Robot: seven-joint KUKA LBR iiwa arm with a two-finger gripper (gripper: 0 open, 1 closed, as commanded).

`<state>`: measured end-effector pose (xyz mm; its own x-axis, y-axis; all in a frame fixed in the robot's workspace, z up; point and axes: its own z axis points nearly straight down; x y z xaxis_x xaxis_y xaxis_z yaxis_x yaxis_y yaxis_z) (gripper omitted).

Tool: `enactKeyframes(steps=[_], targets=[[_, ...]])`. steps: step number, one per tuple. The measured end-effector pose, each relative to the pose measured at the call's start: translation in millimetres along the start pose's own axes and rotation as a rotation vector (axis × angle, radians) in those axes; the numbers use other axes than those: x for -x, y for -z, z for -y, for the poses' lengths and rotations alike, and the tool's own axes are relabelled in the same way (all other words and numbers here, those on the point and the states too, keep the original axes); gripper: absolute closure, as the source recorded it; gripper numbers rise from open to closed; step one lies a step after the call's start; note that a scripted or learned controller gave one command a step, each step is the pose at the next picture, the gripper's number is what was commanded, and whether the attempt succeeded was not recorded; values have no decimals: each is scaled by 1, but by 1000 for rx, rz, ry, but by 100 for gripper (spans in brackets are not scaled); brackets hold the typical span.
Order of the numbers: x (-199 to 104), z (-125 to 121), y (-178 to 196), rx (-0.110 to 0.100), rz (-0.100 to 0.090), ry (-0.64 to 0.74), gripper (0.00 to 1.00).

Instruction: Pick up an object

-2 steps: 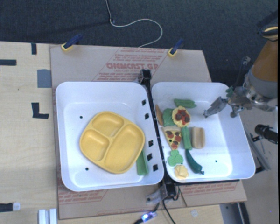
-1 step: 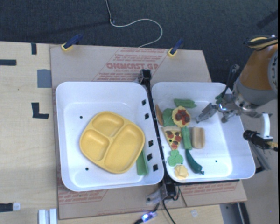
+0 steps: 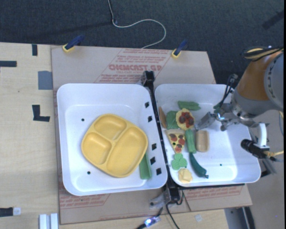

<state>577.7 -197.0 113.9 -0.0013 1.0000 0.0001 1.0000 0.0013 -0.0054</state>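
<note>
Spanning the worktop [image 3: 19, 128] side by side, the left bin [image 3: 71, 99] and right bin [image 3: 229, 151] touch along their inner walls. A yellow tray [image 3: 114, 144] lies in the middle of the left bin, with a green strip [image 3: 144, 167] against that bin's inner wall, just beside the tray. The arm [image 3: 262, 85] reaches over the right bin's outer edge, its gripper [image 3: 206, 119] low above the toy food. The fingers' opening cannot be told, and nothing shows between them. Toy food crowds the right bin's inner half: a pizza slice [image 3: 185, 119], a bun [image 3: 202, 140], a yellow piece [image 3: 185, 175] at the near edge.
</note>
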Motion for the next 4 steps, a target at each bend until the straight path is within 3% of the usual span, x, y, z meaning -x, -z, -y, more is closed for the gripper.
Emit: enactKeyframes(steps=[1,2,4], targets=[[-1,0,-31,4,2,1,0],[-1,-1,-18,7,3,2,100],[-3,3,84,9,1,1,100]])
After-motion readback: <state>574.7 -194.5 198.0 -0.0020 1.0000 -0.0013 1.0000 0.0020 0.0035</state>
